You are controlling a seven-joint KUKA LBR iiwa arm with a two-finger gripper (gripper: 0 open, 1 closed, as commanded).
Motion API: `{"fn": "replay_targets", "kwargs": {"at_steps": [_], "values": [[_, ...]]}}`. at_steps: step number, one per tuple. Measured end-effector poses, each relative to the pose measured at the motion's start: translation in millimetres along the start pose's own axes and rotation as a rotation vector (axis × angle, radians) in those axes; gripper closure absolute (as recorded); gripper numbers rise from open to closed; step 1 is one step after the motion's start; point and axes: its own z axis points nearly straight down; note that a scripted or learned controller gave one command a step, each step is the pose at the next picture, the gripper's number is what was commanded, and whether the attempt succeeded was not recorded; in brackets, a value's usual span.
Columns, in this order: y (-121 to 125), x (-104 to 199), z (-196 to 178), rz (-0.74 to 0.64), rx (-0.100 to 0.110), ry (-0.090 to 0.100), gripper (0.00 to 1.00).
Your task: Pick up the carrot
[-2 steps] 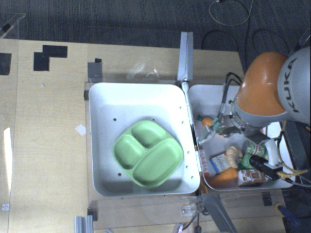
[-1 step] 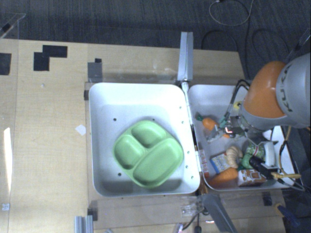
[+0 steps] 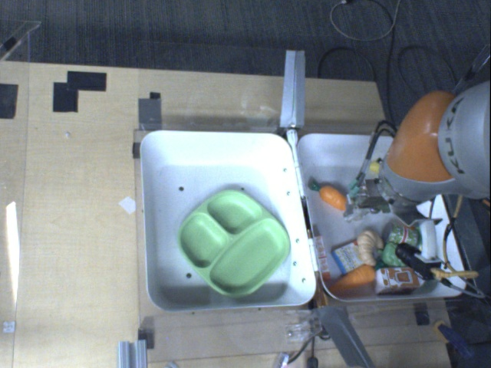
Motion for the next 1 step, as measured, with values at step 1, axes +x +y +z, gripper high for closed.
{"fn": "replay_targets", "kwargs": {"at_steps": [1], "values": [[60.1, 79.2, -81.8, 0.091, 0.003, 0.000, 1.00]]}}
